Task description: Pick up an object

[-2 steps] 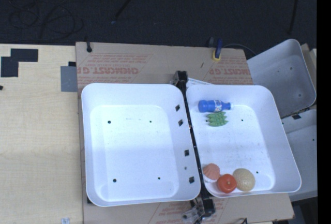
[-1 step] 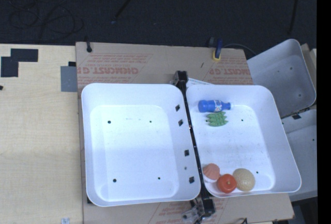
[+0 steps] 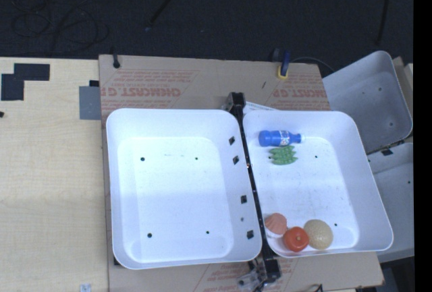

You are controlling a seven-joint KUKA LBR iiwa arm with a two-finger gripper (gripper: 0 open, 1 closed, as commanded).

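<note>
The right bin [image 3: 341, 123] on the desk [image 3: 47, 162] holds a blue bottle [image 3: 279, 138] near its far edge, a green thing [image 3: 283, 156] beside it, and three round pieces at its near edge. The bottle lies apart, probably the easiest pick. The gripper's state I cannot tell.

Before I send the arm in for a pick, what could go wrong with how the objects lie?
The red ball, pink shell and tan ball cluster tightly in the right bin's near corner, against its wall; a grab there may catch two or hit the rim. The blue bottle lies on its side and might roll. The green piece sits just beside it, so either could get nudged.
</note>
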